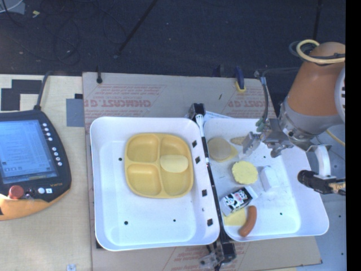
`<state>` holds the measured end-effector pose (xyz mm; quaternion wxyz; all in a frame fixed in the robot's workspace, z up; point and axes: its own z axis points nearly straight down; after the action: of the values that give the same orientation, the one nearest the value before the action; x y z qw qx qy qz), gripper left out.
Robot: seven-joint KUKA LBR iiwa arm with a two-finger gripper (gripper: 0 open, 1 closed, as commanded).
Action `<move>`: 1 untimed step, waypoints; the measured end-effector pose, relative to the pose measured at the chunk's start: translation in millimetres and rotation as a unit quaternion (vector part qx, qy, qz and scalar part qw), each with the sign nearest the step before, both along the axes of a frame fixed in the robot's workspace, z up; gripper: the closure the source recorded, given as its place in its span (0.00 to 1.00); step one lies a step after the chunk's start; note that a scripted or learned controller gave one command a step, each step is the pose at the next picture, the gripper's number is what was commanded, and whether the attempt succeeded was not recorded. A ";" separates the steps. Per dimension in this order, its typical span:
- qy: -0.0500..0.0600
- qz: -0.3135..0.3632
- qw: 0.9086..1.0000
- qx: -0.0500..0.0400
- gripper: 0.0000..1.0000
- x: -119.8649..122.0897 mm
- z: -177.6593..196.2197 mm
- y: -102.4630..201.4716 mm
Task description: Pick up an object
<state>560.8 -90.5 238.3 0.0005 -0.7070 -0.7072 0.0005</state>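
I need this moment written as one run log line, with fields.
gripper: over right bin, upper part | held: nothing seen | below: yellow disc, sausage | left bin: yellow tray

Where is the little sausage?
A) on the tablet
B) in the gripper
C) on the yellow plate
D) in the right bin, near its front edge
D: the sausage lies in the right bin near its front edge, apart from the yellow plate.

My left white plastic bin (107, 208) holds the yellow divided plate (158, 165); my right white bin (293, 219) holds the reddish sausage (248, 221), nearest its front edge.
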 end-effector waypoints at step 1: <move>0.004 0.000 1.000 0.000 0.00 6.9 -134.0 9.6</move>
<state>567.6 -80.9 104.3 0.0039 -0.7069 -0.7073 0.0034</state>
